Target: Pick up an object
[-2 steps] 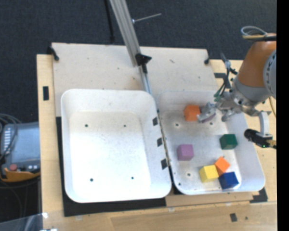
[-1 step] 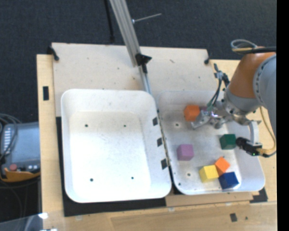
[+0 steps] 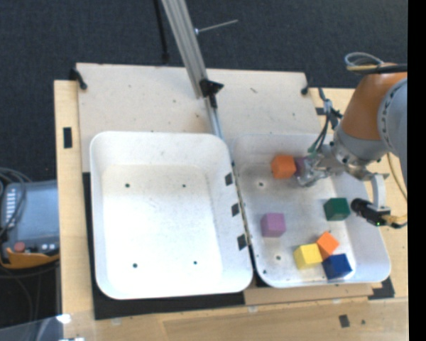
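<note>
The pincer [image 3: 309, 174] is seen low over the right-hand shallow white plastic bin [image 3: 362, 272], just beside a rounded orange block [image 3: 284, 166].

The pincer is lowered toward the far part of the right bin, and its tips are seen right next to the orange block's right side; whether the block is touched cannot be told, and how far the pincer is spread cannot be told either. Nothing is shown held. Further toward the table's near edge, a small purple cube [image 3: 272, 224] lies near the bin's left wall, a dark green cube [image 3: 336, 209] lies toward its right side, and a yellow cube [image 3: 307, 255], a small orange cube [image 3: 328, 243] and a blue cube [image 3: 337, 266] are clustered at the near right corner. The left-hand shallow white bin [image 3: 103, 148] is seen alongside.
</note>
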`<state>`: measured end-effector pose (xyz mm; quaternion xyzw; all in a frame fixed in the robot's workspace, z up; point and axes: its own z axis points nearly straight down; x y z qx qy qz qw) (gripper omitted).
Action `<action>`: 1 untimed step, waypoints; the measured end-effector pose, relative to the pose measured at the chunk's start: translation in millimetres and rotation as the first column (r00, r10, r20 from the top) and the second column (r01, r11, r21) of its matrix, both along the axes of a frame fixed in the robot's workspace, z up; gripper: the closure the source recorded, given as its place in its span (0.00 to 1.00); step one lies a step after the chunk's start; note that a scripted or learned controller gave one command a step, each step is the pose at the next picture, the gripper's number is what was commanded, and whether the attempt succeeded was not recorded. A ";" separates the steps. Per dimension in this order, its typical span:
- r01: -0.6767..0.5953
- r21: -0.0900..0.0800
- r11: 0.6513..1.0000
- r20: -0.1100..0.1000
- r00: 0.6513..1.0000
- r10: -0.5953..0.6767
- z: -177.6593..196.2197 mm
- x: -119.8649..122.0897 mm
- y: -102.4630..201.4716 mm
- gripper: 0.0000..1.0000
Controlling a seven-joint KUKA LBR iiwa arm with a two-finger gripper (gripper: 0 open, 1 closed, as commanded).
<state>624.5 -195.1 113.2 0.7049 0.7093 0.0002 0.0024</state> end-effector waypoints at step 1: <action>-0.003 0.001 1.000 0.005 1.000 0.003 65.4 0.9 0.3 1.00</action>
